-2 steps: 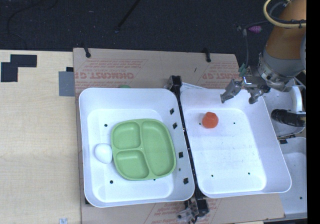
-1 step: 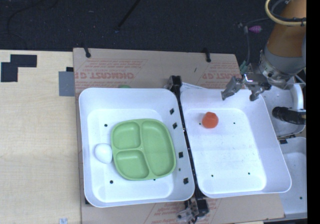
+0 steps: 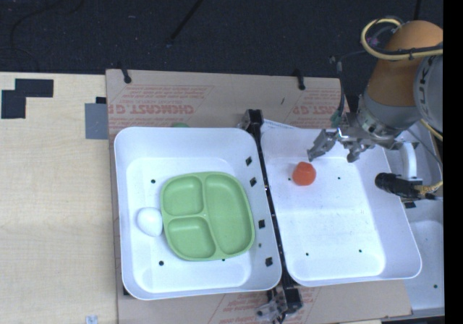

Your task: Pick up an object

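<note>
Nothing is picked up yet: the pincer (image 3: 338, 146) hangs spread and bare over the right bin (image 3: 376, 261), near the ball (image 3: 304, 173).

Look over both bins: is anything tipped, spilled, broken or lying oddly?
Nothing stands out. The green divided plate lies flat in the left bin with a white ball beside it. The orange ball rests alone in the right bin, apart from the open gripper. Nothing looks spilled or damaged.

Green tray (image 3: 207, 215) — white egg (image 3: 150, 221) — red-orange ball (image 3: 304, 174), white bins (image 3: 369, 261).
</note>
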Controlling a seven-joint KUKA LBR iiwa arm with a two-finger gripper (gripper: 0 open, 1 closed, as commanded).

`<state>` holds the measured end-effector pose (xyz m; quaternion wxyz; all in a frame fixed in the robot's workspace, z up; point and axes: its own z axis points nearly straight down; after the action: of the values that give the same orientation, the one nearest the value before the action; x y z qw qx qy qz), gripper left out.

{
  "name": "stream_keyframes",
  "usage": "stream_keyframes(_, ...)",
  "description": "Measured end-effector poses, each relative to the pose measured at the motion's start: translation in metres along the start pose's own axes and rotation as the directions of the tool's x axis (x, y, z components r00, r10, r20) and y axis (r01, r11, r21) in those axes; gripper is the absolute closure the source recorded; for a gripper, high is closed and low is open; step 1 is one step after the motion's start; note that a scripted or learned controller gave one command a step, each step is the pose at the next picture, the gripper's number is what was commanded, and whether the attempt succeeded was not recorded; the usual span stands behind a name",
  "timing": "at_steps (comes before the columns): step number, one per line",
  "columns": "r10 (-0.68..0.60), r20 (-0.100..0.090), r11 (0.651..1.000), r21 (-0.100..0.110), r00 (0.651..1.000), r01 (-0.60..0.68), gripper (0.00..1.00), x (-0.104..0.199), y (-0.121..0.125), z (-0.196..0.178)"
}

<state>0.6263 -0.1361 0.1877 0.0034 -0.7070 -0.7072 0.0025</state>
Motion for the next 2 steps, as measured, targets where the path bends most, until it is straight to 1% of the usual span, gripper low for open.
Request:
stream_keyframes(1,0.000,0.000,1.000,0.000,1.000,0.000,0.00,0.001,0.001,0.064)
stream_keyframes(2,0.001,-0.002,1.000,-0.005,1.000,-0.001,0.00,0.004,0.001,0.101)
